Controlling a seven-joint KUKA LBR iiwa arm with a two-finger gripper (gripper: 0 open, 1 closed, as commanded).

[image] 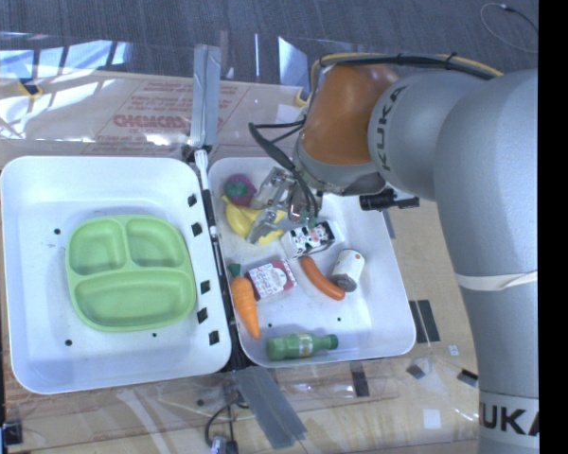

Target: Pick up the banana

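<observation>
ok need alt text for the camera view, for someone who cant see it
A grey robot arm reaches in from the right, its gripper down at a yellow banana in the right white bin, among carrots, a green bottle and small packets. The left white bin holds a green divided plate.

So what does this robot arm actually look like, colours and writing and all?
The arm is a thick, rounded grey tube with a glossy orange band above the wrist. Dark "KUKA" lettering runs along it. Black and yellow cables curve over the top. The gripper is small, grey metal, with two thin fingers.
</observation>
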